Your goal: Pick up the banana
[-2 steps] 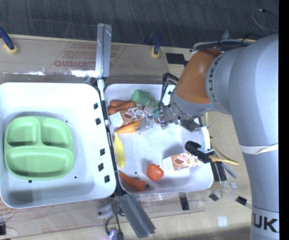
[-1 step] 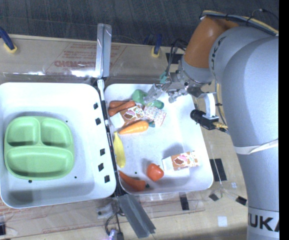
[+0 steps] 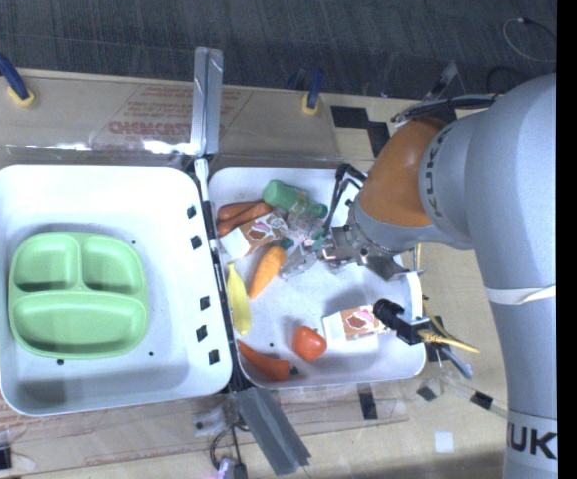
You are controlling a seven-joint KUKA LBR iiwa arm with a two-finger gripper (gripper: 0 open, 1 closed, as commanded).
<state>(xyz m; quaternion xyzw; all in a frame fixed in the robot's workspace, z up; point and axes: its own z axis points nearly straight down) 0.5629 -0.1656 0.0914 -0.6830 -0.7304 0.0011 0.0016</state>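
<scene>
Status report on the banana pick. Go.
Gripper low over right bin, fingers unclear. Banana untouched by bin's left wall. Carrot lies between them.

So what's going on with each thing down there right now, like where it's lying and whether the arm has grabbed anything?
banana: lying flat along the right bin's left wall, not held
carrot: lying tilted beside the banana
tomato: resting near the bin's front
green tray: flat in the left bin
small carton: lying on its side
gripper: low over the right bin's middle, away from the banana
</scene>
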